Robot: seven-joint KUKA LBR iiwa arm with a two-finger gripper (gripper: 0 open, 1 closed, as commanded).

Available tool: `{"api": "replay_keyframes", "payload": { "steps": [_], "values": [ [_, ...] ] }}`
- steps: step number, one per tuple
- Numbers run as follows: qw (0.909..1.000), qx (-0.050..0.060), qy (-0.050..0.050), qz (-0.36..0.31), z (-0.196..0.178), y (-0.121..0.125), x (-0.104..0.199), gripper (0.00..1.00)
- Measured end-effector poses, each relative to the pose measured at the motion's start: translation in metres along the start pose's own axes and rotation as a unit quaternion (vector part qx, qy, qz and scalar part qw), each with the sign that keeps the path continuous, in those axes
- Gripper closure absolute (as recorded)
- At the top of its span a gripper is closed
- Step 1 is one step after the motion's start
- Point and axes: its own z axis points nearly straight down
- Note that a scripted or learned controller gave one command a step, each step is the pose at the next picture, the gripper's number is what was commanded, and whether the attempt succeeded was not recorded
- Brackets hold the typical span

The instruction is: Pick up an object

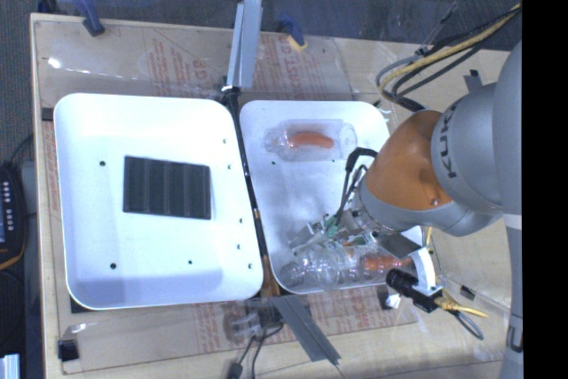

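1. Reaching in from the right, my grey arm (479, 155) with its orange band (404, 169) bends down over the right-hand white bin (266, 191).
2. My pincer (342, 231) sits low in that bin's near half, among a clutter of clear plastic pieces (319, 266) along the near wall; whether it is open or closed, or has anything in it, I cannot tell, since the wrist and the glare hide it.
3. Just beside the clutter, toward the bin's near right corner, lies a small orange-red item (382, 263), partly under my wrist hardware.
4. Farther back in the same bin, well apart from my pincer, a clear plastic pack holding an orange, sausage-shaped object (311, 139) rests near the far wall.
5. Beside it, the left-hand white bin (80, 191) carries a dark ribbed rectangular panel (167, 187) lying flat near its middle.
6. Beyond both bins, a grey upright bar (243, 40) stands at the seam between them on the tabletop (160, 58), with blue clamps (89, 18) at the far edge.
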Motion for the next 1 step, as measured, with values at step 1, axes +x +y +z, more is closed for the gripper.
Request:
{"api": "replay_keyframes", "payload": {
  "steps": [1],
  "values": [
    [0.9998,0.003,0.001,0.021,0.0015,0.0506,0.0224,0.00]
  ]
}}
